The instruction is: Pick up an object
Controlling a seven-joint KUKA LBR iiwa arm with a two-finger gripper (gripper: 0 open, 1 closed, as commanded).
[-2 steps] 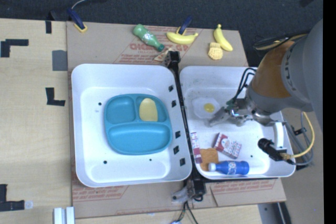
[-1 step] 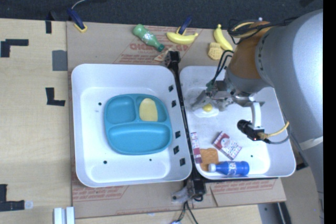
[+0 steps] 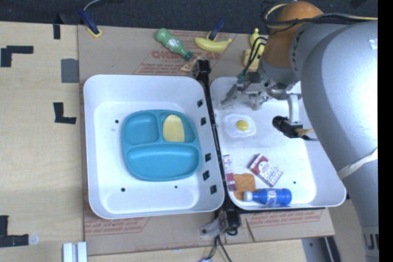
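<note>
My gripper (image 3: 244, 100) hangs over the back left of the right bin (image 3: 319, 190), open, with nothing between its fingers. Just below it on the bin floor lies a fried egg toy (image 3: 238, 126). Toward the bin's front are a red and white carton (image 3: 265, 170), a brown cracker (image 3: 244, 181) and a blue bottle (image 3: 269, 196) on its side. In the left bin (image 3: 104, 95) a blue divided plate (image 3: 156, 153) holds a yellow piece (image 3: 173, 129) in its upper right compartment.
Behind the bins on the cardboard lie a green bottle (image 3: 172, 43) and a yellow banana (image 3: 212, 43). A narrow printed strip (image 3: 228, 171) lies along the right bin's left wall. The bulky grey arm covers that bin's right side.
</note>
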